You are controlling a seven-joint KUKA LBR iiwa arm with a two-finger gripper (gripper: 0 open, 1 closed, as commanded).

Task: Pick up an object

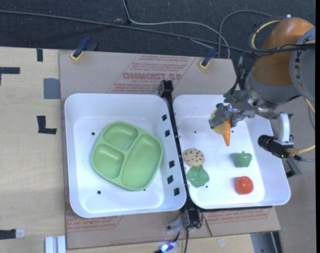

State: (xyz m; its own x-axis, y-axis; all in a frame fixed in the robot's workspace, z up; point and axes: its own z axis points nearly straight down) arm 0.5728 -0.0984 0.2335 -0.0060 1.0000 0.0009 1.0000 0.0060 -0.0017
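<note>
My gripper [222, 121] hangs over the upper middle of the right bin [270, 199], at the end of the grey arm with its orange band. An orange toy carrot [226, 135] sits between the fingers, its tip pointing toward the bin's front; the gripper is shut on its thick end. Also in this bin are a round cookie [193, 156], a green leafy toy [197, 176], a green pepper [242, 158] and a red tomato [244, 185].
The left bin [75, 115] holds a green divided plate [128, 156]. A black divider with clips [170, 136] runs between the bins. Cables [228, 41] loop behind the arm, and a black fitting [273, 145] juts out at the right bin's edge.
</note>
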